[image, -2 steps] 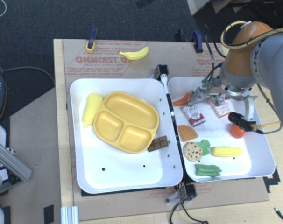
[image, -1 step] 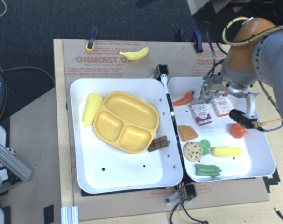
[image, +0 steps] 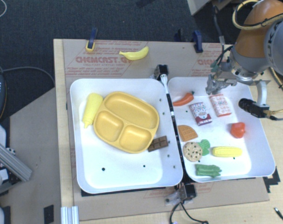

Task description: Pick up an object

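Hovering at twelve o'clock of the pink carton, the gripper is seen empty; its closure cannot be told. Light, stiff card is judged best pinched across the narrow sides.

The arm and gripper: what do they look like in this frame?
The arm is grey with a glossy orange band and a yellow cable looped beside it. The gripper is small, grey metal, with thin wires around it.
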